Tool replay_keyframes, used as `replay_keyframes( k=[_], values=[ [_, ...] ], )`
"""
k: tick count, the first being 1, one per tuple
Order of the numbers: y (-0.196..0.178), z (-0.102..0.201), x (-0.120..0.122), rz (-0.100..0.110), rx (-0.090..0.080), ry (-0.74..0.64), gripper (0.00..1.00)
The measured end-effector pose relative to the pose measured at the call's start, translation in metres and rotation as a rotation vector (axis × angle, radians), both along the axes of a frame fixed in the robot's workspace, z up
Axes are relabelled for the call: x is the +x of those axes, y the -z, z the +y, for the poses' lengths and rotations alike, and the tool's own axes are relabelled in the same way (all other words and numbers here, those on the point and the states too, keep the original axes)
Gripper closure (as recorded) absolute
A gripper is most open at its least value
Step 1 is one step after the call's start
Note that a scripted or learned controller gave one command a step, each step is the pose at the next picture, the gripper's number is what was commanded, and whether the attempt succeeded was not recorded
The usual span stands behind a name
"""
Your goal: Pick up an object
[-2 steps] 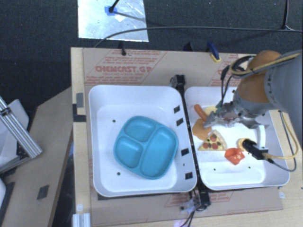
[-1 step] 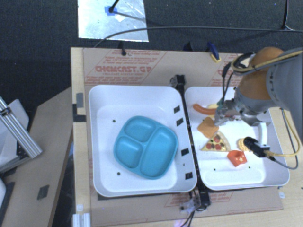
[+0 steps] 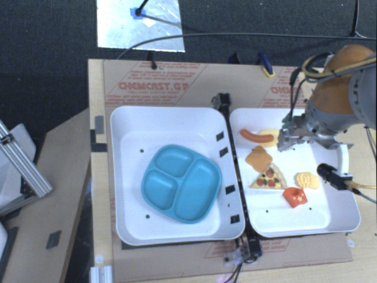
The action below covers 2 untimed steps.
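Note:
The right bin (image 3: 330, 217) holds several toy foods. An orange-red sausage (image 3: 257, 136) lies near its back left, with a pale yellow piece (image 3: 271, 134) just behind it. Below them lie a tan toast-like piece (image 3: 258, 158), a pizza slice (image 3: 268, 178), a yellow ridged piece (image 3: 307, 180) and a small red piece (image 3: 295, 197). My gripper (image 3: 287, 141) hangs low over the back of this bin, just right of the sausage. I see nothing held in it.
The left bin (image 3: 126, 158) holds a blue divided plate (image 3: 180, 183). A black divider (image 3: 231, 158) runs between the bins. Brown cardboard (image 3: 177, 84) lies behind them, and a metal frame (image 3: 23, 164) stands at the far left.

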<state>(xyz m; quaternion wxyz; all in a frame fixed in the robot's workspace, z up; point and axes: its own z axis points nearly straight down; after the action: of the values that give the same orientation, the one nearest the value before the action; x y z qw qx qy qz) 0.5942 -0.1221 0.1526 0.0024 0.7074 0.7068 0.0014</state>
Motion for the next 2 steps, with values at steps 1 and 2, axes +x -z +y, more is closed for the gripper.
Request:
replay_keyframes(
  k=[1,2],
  values=[
    [-0.054,0.0,0.002,-0.002,0.0,-0.005,1.0],
    [-0.058,0.044,-0.016,0.005,0.003,-0.01,1.0]
  ],
)
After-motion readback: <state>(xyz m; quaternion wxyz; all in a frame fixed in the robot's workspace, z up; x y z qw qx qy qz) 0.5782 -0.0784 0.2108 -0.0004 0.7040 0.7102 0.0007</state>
